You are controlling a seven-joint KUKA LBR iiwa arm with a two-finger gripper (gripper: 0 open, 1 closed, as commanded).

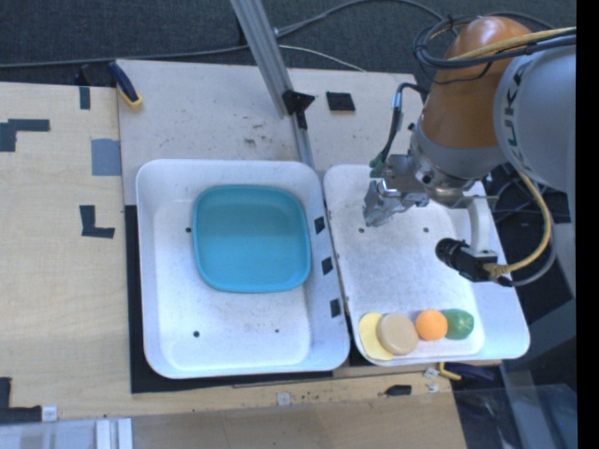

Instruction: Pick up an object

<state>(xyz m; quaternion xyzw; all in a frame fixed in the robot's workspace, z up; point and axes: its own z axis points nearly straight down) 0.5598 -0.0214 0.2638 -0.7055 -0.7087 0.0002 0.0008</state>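
In the right bin [426, 251], the tool [376, 206] hangs at the far end; I cannot tell its state. The orange ball [430, 325] lies along the near wall, wedged between a tan disc [397, 333] and green ball [459, 323]; a descent there could nudge neighbours or strike the wall

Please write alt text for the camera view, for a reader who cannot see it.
A grey robot arm's two-finger gripper hangs above the right white bin, far from four small round objects (yellow, tan, orange, green) lined along its near edge. The left white bin holds a square teal plastic plate.
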